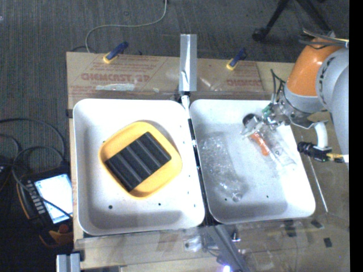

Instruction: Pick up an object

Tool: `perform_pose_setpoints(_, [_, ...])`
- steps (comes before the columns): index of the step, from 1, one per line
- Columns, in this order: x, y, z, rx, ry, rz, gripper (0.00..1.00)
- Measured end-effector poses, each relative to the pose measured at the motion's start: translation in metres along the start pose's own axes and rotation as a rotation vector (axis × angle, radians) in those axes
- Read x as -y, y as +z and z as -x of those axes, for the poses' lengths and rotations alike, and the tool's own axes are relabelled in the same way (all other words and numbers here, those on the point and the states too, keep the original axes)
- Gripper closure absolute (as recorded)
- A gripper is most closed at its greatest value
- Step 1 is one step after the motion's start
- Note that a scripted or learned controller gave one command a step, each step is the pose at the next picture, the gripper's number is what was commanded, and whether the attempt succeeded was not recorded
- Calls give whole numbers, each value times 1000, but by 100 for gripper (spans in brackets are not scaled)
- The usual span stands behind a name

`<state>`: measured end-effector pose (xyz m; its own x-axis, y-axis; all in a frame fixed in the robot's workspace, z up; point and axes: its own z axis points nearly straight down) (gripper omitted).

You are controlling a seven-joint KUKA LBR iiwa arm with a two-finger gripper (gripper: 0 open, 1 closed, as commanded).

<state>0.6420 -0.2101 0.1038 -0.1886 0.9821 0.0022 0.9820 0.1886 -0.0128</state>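
Gripper (265, 117) low over the far right corner of the right bin (295, 205), open or closed impossible to tell at this angle. Just beside it, towards the bin's middle, a clear crinkled packet (271, 147) with an orange piece inside, flat on the floor. Nearer the dividing wall, two more clear wrappers (218, 152), hard to outline. Bare floor along the near wall. In the left bin (85, 208), one yellow tray with a black ribbed insert (141, 158), set diagonally, clear of all four walls. Two bins, one arm.
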Motion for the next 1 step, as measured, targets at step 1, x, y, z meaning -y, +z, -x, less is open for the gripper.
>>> perform_pose_setpoints(1, [-3,-106,-85,4,-183,13,100])
